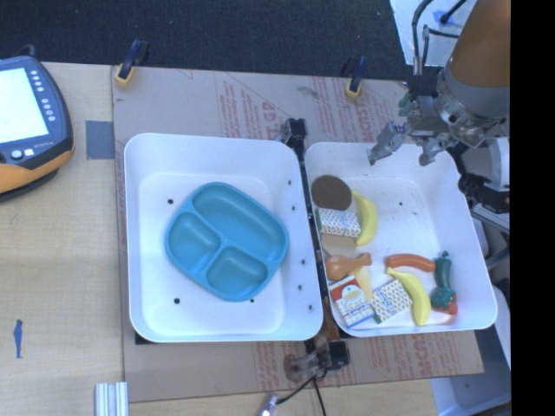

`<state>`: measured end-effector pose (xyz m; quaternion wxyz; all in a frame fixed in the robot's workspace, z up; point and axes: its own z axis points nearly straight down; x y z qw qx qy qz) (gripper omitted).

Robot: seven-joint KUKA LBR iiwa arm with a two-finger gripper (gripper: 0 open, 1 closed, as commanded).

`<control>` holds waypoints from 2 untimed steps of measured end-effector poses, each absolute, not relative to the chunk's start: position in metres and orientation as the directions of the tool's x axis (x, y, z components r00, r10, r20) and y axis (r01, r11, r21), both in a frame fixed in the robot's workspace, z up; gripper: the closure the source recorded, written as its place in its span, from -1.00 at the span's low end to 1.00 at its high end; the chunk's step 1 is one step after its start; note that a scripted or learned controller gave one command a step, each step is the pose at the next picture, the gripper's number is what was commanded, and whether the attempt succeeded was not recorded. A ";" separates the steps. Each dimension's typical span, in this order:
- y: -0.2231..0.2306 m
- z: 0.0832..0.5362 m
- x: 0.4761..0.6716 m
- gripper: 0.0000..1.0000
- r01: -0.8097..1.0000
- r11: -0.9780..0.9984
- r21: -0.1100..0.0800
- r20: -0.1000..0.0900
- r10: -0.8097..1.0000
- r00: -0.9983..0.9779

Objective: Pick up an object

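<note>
Grey claw [406,148], fingers apart and holding nothing, above the far edge of the right bin [473,232], beyond the banana [367,217].

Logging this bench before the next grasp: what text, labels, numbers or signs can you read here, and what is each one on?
No text can be read.
Cardboard sheet under the bins: red repeated print, too blurred to read.
Small boxes and the carton in the right bin: printed patterns, too small to read.
Handheld pendant: bright screen, washed out; its buttons are too small.
</note>
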<state>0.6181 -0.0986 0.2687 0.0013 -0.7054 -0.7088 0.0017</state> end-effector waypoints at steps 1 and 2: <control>-0.103 0.190 0.602 -1.00 1.000 0.006 -0.006 -0.002 1.000 -0.006; -0.129 0.091 0.609 -1.00 1.000 0.006 -0.007 -0.002 1.000 -0.006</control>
